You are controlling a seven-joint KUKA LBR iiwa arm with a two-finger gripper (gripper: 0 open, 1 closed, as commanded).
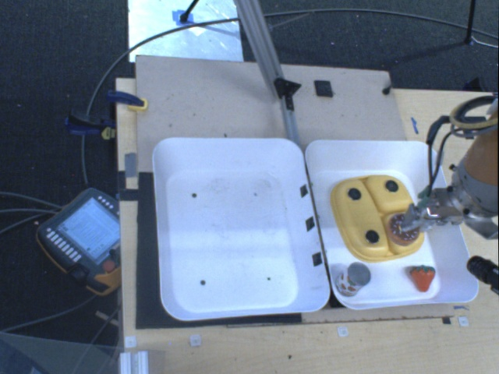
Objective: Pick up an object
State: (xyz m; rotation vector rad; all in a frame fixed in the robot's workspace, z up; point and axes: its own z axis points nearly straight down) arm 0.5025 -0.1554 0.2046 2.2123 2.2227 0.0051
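Closest to the lens, along the near wall of the right bin, a small strawberry-like red toy lies near the front right corner, and a short can with a grey top lies at the front left corner, hard against the wall that borders the left bin. Bare white floor separates the two, and more shows behind the red toy toward the right wall. A large yellow toy with dark round spots fills the middle of the right bin, leaving narrow strips of floor toward the back wall and the dividing edge. At its right front edge sits a round brown piece with a pale speckled face, and the gripper is down right at it, touching or nearly so; whether its fingers are spread or closed cannot be told from this angle. Grey arm links and dark cables reach in over the bin's right rim. On the bench behind the bins, a slanted metal pole crosses toward the seam between them. A handheld control pad rests off the bench's left side.
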